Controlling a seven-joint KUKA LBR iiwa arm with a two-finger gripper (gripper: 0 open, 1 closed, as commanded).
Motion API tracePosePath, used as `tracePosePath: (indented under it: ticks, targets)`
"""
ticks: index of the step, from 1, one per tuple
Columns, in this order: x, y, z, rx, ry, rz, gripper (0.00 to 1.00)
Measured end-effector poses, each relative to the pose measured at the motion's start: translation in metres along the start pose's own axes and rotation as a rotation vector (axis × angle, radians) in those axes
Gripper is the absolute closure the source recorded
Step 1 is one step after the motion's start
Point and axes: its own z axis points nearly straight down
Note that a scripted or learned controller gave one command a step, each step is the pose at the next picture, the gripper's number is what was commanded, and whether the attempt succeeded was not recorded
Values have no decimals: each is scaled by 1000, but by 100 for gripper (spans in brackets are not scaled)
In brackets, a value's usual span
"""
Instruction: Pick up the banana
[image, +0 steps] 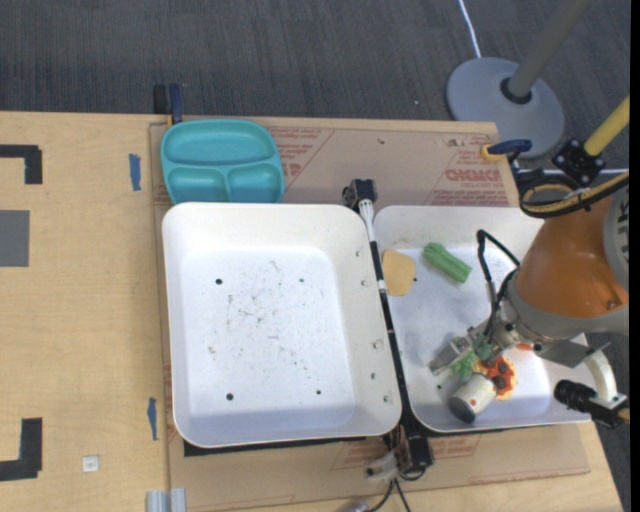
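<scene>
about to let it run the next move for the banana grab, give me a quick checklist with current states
1. Banana located: cannot tell. Nothing clearly banana-shaped; a tan piece lies at the right bin's left edge, identity unsure.
2. Gripper position: not ok. It is low in the right bin over a cluster of small items, apart from the tan piece.
3. Finger state: cannot tell, the arm and clutter obscure them.
4. Anything held: cannot tell; no item clearly seen between the fingers.
5. Nearby clutter: not ok. A green piece lies near the tan piece, and the cluster sits right under the gripper.
6. Cable by the wrist: cannot tell whether it could snag.
</scene>
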Motion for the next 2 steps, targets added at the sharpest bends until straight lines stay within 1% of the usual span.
tracePosePath:
  ticks: [1, 2]
  targets:
    - [0, 1, -10, -3, -2, 0, 100]
    - [4, -7, 24, 10, 1, 163, 100]
